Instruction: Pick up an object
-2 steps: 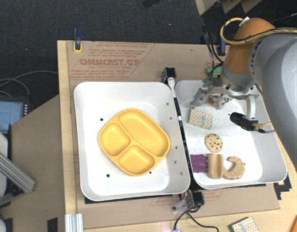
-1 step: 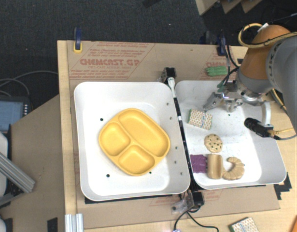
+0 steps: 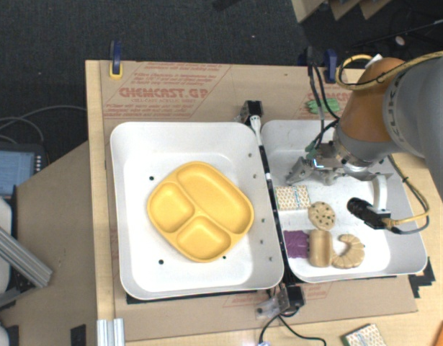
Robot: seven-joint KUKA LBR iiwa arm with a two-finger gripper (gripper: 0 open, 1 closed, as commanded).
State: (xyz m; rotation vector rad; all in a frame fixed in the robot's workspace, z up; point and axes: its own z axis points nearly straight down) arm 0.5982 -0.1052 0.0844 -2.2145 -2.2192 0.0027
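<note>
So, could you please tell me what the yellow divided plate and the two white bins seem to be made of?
The yellow three-compartment plate looks like moulded plastic, smooth with a soft sheen: uniform colour, rounded dividers. The two shallow white bins, left and right, look like thin, glossy formed plastic, with rounded corners and rolled rims, though painted metal cannot be ruled out.

My arm [image 3: 408, 99] cut off by right edge. My tool [image 3: 323, 166] partly under wrist; finger gap unreadable. Right bin [image 3: 401, 262] far corner hidden beneath my arm. Print on small patterned packet [image 3: 292, 197] too small to read.
</note>
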